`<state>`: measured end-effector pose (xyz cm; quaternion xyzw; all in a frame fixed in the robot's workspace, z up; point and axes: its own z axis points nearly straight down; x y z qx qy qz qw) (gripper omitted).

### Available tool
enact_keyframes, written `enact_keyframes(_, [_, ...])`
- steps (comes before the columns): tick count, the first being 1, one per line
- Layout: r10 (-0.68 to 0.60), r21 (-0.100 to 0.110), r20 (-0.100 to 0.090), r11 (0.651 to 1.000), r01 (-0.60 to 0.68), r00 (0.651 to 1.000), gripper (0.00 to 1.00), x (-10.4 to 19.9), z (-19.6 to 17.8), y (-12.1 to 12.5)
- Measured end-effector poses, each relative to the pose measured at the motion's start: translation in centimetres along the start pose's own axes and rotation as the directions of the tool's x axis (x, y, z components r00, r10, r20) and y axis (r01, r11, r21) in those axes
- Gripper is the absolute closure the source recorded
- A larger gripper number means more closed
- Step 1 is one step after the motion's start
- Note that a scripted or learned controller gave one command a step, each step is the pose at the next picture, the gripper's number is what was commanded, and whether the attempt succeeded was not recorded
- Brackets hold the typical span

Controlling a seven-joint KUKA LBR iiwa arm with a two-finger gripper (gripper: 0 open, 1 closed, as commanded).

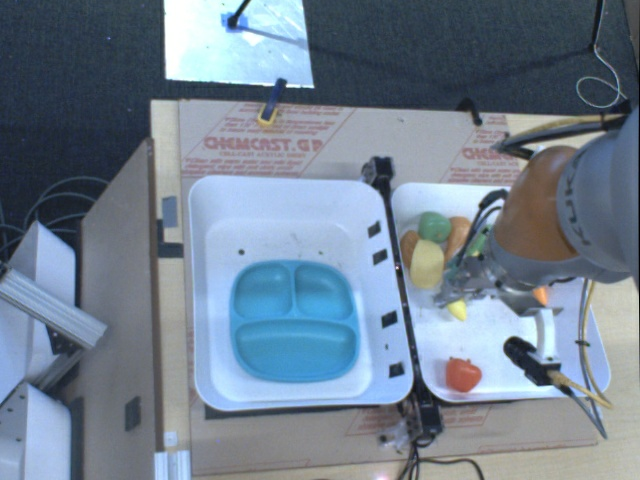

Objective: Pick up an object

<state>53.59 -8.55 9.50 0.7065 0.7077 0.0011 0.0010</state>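
End effector (458,290) sits low in the right bin (520,383) beside a yellow item (427,263) near the worktop's right edge, grip state indiscernible.

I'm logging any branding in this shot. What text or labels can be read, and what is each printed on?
"CHEMCAST GP", red print on the brown protective sheet behind the left bin.
More red print of the same kind on the sheet behind the right bin: partly covered, not readable.
Smaller red lines beneath: too blurred.
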Motion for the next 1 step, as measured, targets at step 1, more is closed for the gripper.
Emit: enact_keyframes(1, [-0.010,-0.011,-0.001,1.000,0.010,1.000,1.00,5.84,-9.56,5.23])
